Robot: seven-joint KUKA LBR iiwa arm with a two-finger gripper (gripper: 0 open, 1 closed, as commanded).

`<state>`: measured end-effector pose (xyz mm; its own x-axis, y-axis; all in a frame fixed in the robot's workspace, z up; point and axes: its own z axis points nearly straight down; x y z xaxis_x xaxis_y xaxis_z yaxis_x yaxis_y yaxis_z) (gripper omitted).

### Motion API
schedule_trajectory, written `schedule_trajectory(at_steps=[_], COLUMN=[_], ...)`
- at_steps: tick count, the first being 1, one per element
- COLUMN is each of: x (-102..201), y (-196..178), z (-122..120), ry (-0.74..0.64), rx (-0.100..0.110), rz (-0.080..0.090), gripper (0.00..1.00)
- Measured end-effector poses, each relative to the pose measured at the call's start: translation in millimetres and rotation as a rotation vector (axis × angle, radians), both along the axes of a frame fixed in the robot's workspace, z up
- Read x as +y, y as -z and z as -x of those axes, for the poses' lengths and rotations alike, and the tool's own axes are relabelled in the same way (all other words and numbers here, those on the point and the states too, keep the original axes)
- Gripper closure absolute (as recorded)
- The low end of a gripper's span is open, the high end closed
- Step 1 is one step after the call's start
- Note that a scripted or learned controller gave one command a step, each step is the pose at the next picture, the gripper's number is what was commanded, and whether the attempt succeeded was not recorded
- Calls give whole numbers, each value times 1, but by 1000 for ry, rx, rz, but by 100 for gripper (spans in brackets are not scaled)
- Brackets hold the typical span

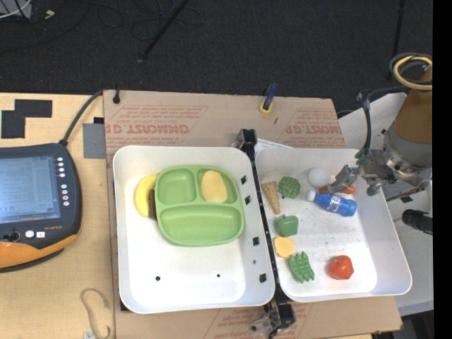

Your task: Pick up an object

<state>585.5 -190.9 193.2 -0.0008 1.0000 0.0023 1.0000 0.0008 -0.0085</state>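
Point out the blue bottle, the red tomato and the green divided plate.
blue bottle (337,204): camera view, middle of its body.
red tomato (340,268): camera view, centre of its top.
green divided plate (198,223): camera view, floor of its large compartment.

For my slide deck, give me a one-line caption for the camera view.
Gripper above the blue bottle in the right bin; green divided plate in the left.

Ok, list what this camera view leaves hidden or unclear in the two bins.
- Gripper: fingers too small and blurred to judge their state.
- Orange thing by the gripper: mostly hidden behind the blue bottle and white ball.
- Yellow item in the left bin: partly covered by the green divided plate.
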Motion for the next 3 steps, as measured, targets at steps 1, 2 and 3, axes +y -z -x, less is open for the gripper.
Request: schedule_trajectory(at_steps=[1, 2, 3], x=[8, 5, 2], y=[56, 81, 73], z=[-6, -13, -11], ry=[-1, 0, 3], rx=[-1, -28, -21], rz=[-1, 9, 11], gripper=[0, 0, 100])
